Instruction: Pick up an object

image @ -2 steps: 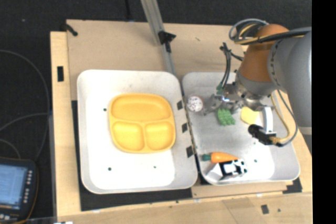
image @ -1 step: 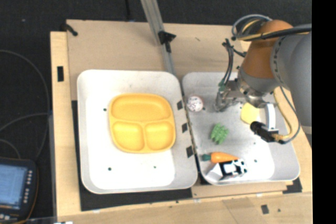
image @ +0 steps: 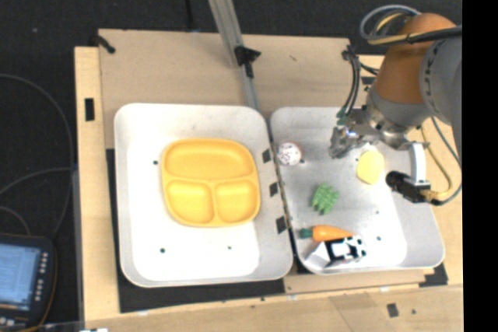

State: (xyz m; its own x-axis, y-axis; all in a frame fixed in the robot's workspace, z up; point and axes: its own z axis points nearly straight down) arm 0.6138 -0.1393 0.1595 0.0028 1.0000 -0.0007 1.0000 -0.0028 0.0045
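In the right bin point(image: 405, 241) lie a pale yellow lemon-shaped piece point(image: 370, 166), a green toy point(image: 325, 198), a small white-and-pink ball point(image: 289, 154), an orange carrot point(image: 330, 232) and a black-and-white box point(image: 343, 250). My gripper point(image: 342, 141) hangs over the bin's upper middle, just left of the yellow piece and right of the ball. Nothing shows between its fingers.
The left bin point(image: 140, 245) holds a yellow three-compartment plate point(image: 210, 181). A metal pole point(image: 222, 4) slants down to the gap between the bins. A tablet point(image: 23, 272) lies off the bench at lower left.
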